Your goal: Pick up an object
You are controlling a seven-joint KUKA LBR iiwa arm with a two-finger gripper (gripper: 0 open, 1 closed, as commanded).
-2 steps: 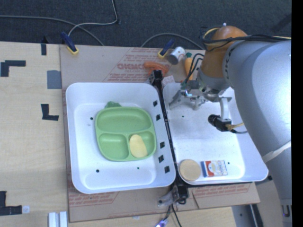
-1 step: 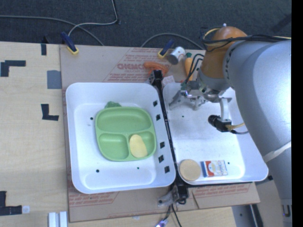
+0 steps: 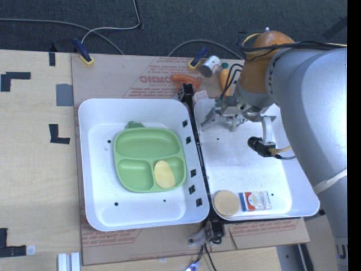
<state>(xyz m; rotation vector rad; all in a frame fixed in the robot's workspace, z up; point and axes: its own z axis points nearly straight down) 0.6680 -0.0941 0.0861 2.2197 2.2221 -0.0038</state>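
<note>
In the left bin [image 3: 96, 168] lies a green divided plate [image 3: 148, 158], and a yellow oval piece [image 3: 164, 174] sits in its compartment at about five o'clock. In the right bin [image 3: 282, 174], near the edge at six o'clock, a round tan disc [image 3: 226, 202] lies just beside a small flat packet [image 3: 256, 200] with red and blue print. My end effector [image 3: 228, 116] is at about twelve o'clock of the right bin, low over its white floor, well apart from the disc and the packet; its state I cannot tell from here, and I see nothing gripped. To do this step well, I judge I should choose one target, probably the disc or the packet because they are in my bin, come straight above it and descend vertically, since both are flat and easy to miss. The worktop [image 3: 34, 151] is pale wood with cardboard under the bins. Behind, at twelve o'clock, is dark carpet [image 3: 186, 10] with cables.
</note>
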